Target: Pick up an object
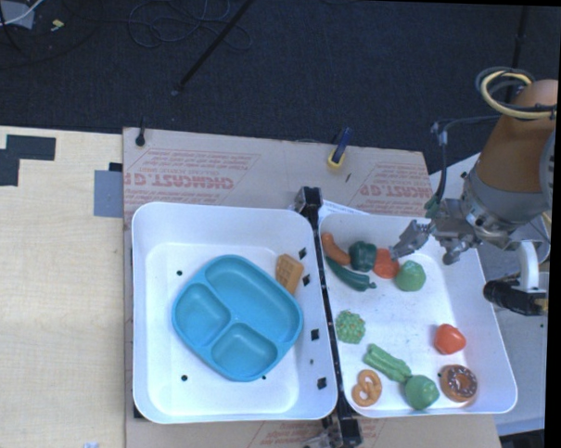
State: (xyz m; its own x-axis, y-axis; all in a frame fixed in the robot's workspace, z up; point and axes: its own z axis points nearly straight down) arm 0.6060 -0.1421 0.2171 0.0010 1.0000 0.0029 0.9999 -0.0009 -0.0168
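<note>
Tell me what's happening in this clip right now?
A grey robot arm reaches in from the right over the right-hand bin, which holds toy food. Its gripper hangs above the far end of that bin, near a green ball and a dark green pepper. Nothing can be seen held in it, so no pick has happened yet. The left bin holds a blue divided plate and a small waffle-like piece.

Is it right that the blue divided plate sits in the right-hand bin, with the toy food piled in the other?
Not quite. The camera view shows the blue divided plate in the left bin; most of the toy food, like the doughnut, is in the right bin.
</note>
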